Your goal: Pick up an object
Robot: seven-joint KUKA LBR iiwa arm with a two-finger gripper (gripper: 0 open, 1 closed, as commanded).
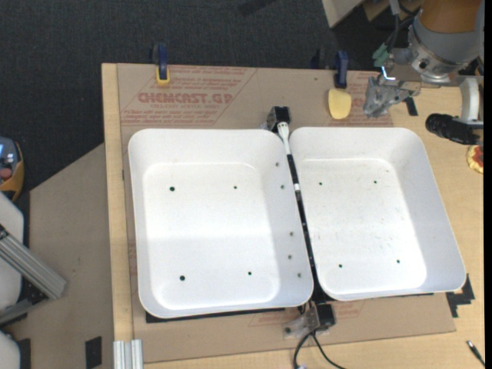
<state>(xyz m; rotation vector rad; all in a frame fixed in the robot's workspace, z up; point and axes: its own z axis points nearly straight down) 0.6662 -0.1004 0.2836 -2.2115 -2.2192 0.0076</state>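
Behind the two white bins (361,148), on the brown surface (200,98), a yellow lump (339,104) sits just left of the claw (382,98), whose opening I cannot tell.

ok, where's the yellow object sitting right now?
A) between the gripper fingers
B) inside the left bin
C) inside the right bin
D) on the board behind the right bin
D: the yellow object lies on the brown board beyond the right bin's far rim, beside the gripper, not in it.
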